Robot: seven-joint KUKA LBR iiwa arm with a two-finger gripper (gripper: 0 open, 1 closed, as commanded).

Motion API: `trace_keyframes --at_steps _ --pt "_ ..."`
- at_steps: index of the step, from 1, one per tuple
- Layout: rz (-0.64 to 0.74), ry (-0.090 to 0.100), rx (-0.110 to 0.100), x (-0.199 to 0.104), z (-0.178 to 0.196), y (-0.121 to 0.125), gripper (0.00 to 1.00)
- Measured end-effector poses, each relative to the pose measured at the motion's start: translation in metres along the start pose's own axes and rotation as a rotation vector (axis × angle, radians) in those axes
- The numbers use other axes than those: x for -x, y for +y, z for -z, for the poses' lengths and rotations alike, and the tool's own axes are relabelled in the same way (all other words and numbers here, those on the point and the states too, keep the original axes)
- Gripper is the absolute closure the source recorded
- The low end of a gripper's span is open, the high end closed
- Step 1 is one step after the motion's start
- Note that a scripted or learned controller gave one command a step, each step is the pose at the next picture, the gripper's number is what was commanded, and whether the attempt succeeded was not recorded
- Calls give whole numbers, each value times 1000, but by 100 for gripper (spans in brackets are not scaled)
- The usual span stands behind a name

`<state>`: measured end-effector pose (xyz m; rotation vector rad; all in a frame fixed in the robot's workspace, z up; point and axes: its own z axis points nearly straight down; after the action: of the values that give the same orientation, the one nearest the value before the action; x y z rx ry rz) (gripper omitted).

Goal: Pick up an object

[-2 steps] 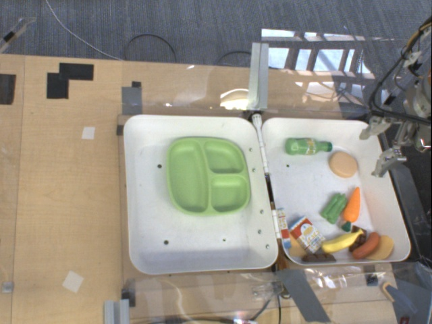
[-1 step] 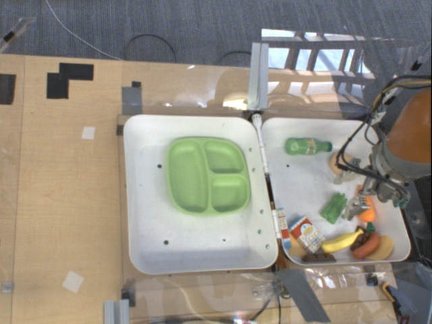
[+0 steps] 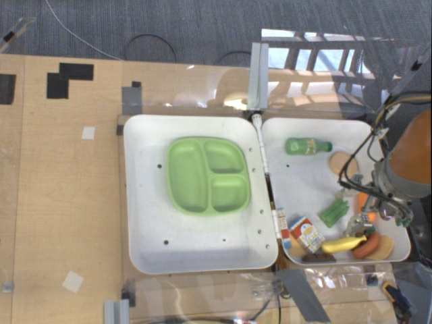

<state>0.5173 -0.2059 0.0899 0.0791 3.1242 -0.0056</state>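
Toy food crowds the near right corner of the right bin [image 3: 297, 123]: a banana [image 3: 344, 244] lies along the near wall, with a red sausage [image 3: 366, 248] and a tan, bread-like piece [image 3: 383, 248] just beside its right end. Left of the banana sits a small colourful carton [image 3: 305, 233], tilted, with a dark brown item [image 3: 312, 256] at the wall below it. A little farther in, a green block [image 3: 333, 214] lies at a slant near the bin's middle, apart from the banana. Close to the far wall a green bottle [image 3: 307, 146] lies on its side, cap pointing right, and a tan round piece [image 3: 341, 162] rests just right of it.

Over the right side of this bin hangs the arm [image 3: 408, 157], its orange band showing above the wrist. The gripper [image 3: 370, 216] is low over the bin floor, between the green block and the sausage, with something orange beside its fingers; whether the fingers are spread or closed I cannot tell, and nothing can be seen clearly pinched between them.

Beside it, the left bin [image 3: 145, 181] carries a light green divided plate [image 3: 207, 175] with three compartments, lying flat near its middle. Both bins rest on a wooden bench [image 3: 61, 201].
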Motion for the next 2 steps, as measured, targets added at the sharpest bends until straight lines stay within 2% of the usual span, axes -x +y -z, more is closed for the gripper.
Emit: trace_keyframes --at_steps 1,2 --pt "9 -18 -5 6 15 1 100" --pt "500 6 4 -10 46 20 100"
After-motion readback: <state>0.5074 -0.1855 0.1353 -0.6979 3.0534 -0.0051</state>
